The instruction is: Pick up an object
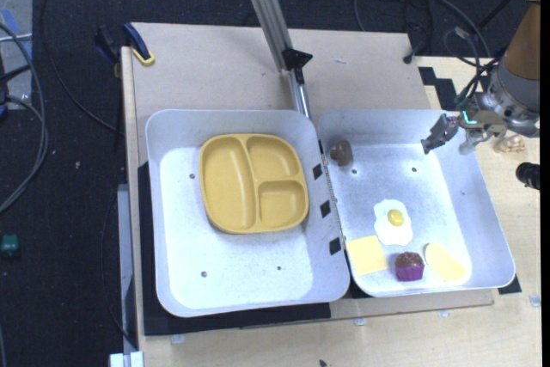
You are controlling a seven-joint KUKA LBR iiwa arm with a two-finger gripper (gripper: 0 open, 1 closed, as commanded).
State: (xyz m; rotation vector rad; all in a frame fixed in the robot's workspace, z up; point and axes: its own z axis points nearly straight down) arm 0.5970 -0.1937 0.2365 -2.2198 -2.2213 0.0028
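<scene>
Gripper [447,133] high at the right bin's [481,211] far rim, its state impossible to tell.
Food pieces cluster well below it; the fried egg [394,219] lies flat, so a descent may slip off.

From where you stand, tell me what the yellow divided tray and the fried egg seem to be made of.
Yellow divided tray: looks like moulded plastic, matte, one even colour with rounded compartment ridges. Fried egg: probably a plastic or rubber toy, flat white with a smooth, solid yellow yolk; too small to tell which.

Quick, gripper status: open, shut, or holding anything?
Gripper: over the right bin's far right corner; open or shut cannot be told from here, and nothing is seen in it.
</scene>
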